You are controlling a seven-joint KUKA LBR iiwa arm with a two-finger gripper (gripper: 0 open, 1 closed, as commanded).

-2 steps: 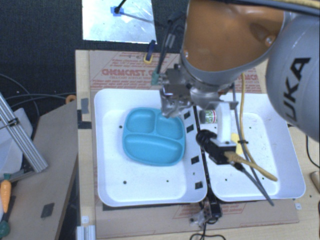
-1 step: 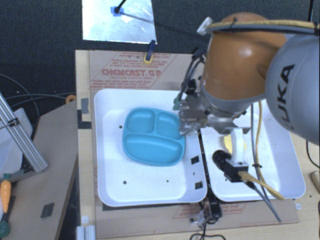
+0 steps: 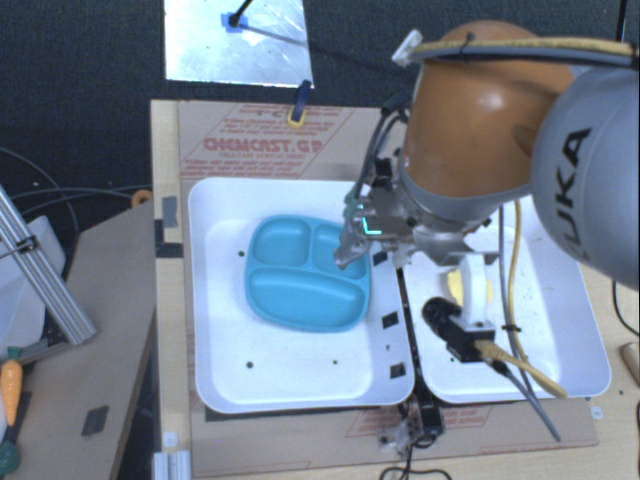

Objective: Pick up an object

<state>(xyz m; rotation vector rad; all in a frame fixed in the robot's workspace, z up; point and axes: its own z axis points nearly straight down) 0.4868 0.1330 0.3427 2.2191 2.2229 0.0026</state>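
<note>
Seemingly the reach is the step in hand. From above, the gripper (image 3: 352, 251) hangs over the left bin (image 3: 215, 313), its tip at the right edge of a blue divided plate (image 3: 303, 288), at about three o'clock on the plate. The plate lies flat near the bin's middle, its small compartments toward twelve o'clock. How wide the gripper stands I cannot tell; the wrist hides it, and nothing shows gripped. In the right bin (image 3: 575, 338), at five o'clock from the gripper, a yellow piece (image 3: 470, 286) peeks out beside the black fitting. Next, I judge, the arm must drop onto the plate's rim, then close and lift.
</note>
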